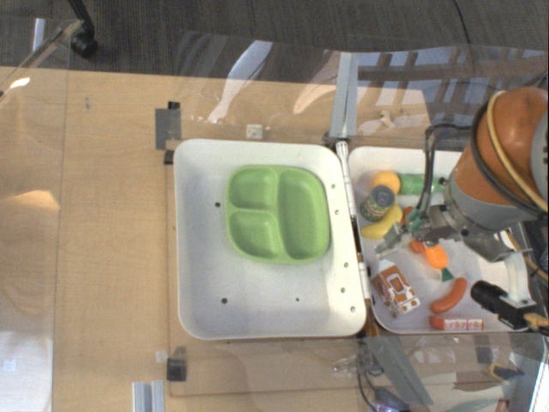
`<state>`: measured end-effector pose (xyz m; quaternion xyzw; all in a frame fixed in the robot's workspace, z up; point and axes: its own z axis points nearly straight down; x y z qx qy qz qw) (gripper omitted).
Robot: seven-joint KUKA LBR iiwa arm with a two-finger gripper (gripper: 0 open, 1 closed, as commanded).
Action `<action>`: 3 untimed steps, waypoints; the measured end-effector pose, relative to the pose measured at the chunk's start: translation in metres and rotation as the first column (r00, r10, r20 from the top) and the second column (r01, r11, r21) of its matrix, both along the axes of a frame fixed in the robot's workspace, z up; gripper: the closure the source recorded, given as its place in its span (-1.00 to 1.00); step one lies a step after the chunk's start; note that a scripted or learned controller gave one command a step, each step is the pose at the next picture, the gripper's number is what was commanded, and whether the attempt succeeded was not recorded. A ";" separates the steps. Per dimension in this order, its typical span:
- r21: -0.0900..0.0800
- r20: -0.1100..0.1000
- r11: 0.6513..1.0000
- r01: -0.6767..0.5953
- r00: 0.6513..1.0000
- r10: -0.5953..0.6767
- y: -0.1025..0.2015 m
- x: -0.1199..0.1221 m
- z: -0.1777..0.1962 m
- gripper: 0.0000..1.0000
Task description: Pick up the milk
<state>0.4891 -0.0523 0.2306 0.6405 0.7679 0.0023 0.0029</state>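
Observation:
The milk [396,288] is a small white and brown carton lying tilted near the front left corner of the right bin [374,309]. My gripper [405,233] hangs over the middle of that bin, behind the carton and a little to its right. It is between the banana [383,221] and the carrot [433,255]. Nothing shows in its grasp. The arm's orange band and grey wrist [506,166] cover the bin's right side.
The right bin also holds a can [377,202], a yellow fruit [387,181], a green item [413,183], a sausage [449,295] and a red packet [455,323]. A green divided plate [280,213] lies in the left bin [206,299]. A metal divider [344,101] runs between the bins.

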 end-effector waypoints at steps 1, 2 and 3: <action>-0.001 -0.004 0.991 -0.135 0.991 0.135 -0.033 -0.001 -0.046 -1.00; -0.008 0.018 0.996 -0.086 0.996 0.087 -0.043 0.005 -0.137 -1.00; -0.010 0.027 0.996 -0.089 0.996 0.089 -0.043 0.009 -0.125 1.00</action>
